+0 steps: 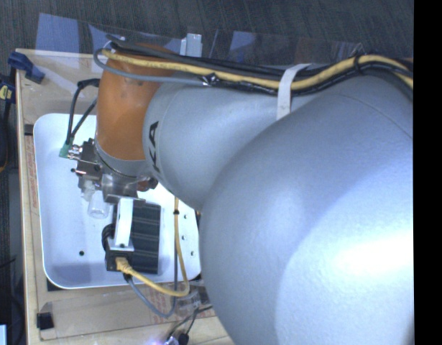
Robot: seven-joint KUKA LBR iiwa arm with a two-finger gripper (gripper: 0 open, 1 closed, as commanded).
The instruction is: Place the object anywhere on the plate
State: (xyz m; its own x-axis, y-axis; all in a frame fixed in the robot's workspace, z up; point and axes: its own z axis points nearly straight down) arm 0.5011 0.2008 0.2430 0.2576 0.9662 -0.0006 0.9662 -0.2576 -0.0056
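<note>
A small clear object (98,207), too faint to identify, lies on the floor of the left white bin (52,192), just below the hand (91,185). The hand hangs over this bin beneath the orange band (123,117); its state cannot be determined. The grey arm (292,207) covers the bench (34,85) to the right

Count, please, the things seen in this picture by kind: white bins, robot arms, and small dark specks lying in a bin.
White bin: 1
Robot arm: 1
Small dark speck on the bin floor: 1
Total: 3
</note>
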